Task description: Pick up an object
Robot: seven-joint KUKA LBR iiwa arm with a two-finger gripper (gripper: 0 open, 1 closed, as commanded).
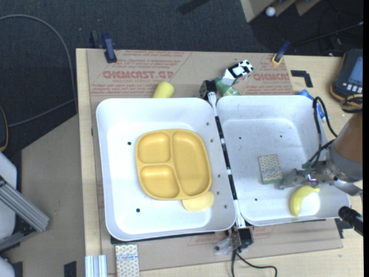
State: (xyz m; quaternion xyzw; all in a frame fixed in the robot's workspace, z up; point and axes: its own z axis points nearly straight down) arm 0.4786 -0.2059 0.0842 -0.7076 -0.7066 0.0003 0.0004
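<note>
The claw (pixel 291 180), whose opening cannot be judged, sits in the right bin (pixel 253 115) between the patterned sponge (pixel 269 168) and yellow banana (pixel 302 199); nothing is lifted yet.

Lighting: even, bright overhead; white bins (pixel 167 111) near overexposed, mild glare. Shadows: soft, short. Focus: slightly soft throughout; dark floor (pixel 40 16) underexposed, grainy

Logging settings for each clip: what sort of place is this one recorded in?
Most likely a robotics lab bench rather than a home or kitchen. Two white bins sit side by side on a brown board held by a blue clamp, with loose cables and the gripper reaching into the right-hand bin.
</note>
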